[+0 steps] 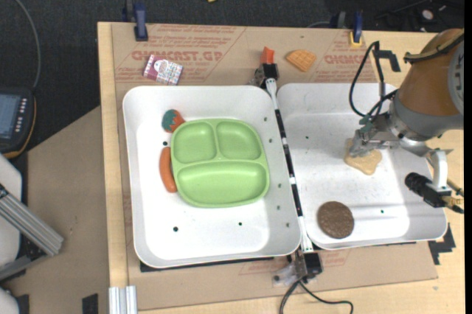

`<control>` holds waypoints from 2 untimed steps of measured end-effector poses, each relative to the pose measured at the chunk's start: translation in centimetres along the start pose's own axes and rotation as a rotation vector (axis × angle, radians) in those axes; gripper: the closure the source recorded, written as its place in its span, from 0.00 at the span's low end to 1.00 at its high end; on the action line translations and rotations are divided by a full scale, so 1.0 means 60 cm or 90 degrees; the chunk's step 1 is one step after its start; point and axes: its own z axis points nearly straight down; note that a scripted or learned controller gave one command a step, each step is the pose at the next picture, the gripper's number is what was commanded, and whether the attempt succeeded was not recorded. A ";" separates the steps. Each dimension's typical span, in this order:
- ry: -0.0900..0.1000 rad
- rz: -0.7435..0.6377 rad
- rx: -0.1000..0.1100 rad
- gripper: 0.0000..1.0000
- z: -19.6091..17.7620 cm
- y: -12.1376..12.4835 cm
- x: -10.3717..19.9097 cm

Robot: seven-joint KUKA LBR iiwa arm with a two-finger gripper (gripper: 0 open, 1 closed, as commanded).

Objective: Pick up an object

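In the right bin [324,113] a pale beige toy food piece [366,162] lies near the middle. My gripper [363,145] hangs right over its upper edge, reaching in from the right under the orange-banded wrist. A brown round cookie-like disc [335,220] rests near the bin's front edge. In the left bin [147,217] a green three-compartment plate [219,162] sits in the middle, with an orange sausage-shaped toy [167,170] along its left side and a small teal and red toy [172,119] at its upper left corner.
On the bench behind the bins lie a waffle-like orange piece [300,60], a pink-and-white packet [162,69] and a small orange clip [267,54]. Black cables [369,73] loop over the right bin's back. A black part of the arm [428,191] sticks out over the right rim.
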 end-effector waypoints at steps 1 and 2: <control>0.000 0.000 0.000 0.00 0.001 0.000 0.000; -0.001 -0.001 0.005 0.00 -0.061 0.117 -0.069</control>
